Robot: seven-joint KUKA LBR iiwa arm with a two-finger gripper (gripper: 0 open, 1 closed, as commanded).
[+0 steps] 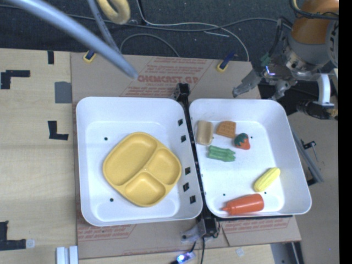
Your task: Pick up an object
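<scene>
The gripper (263, 80) hung outside the right bin's (286, 164) far edge, holding nothing, probably parked before a pick. Candidates lay loose in that bin: a tan block (204, 132), cracker (225, 128) and strawberry (242, 141) near the far edge, a corn cob (267, 179) and carrot (243, 204) toward the near right corner. A yellow tray (142, 169) sat mid left bin (91, 153). Cardboard (165, 73) lay under both.

Yellow divided plate (142, 169) in left bin (88, 147); toy foods in right bin (286, 147).
</scene>
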